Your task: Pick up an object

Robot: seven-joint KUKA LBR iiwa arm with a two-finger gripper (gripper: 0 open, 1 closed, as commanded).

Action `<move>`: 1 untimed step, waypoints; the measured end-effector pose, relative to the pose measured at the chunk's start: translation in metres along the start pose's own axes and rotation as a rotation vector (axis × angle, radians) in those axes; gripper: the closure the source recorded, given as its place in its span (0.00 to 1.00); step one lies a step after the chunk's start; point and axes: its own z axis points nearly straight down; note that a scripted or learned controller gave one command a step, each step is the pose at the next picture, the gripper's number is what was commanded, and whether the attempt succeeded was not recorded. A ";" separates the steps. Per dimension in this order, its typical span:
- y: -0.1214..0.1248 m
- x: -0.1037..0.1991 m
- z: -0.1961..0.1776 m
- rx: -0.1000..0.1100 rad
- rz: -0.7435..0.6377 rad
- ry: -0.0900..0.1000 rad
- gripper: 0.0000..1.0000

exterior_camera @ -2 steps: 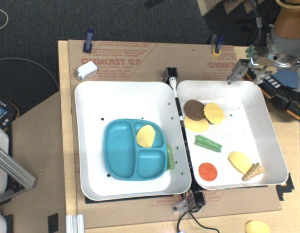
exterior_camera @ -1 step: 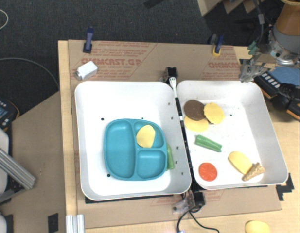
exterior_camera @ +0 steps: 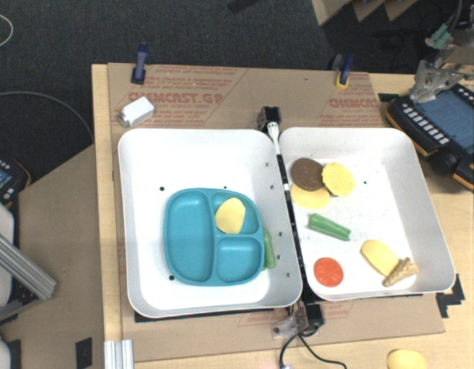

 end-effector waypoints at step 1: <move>0.001 -0.060 -0.034 0.006 0.005 -0.002 1.00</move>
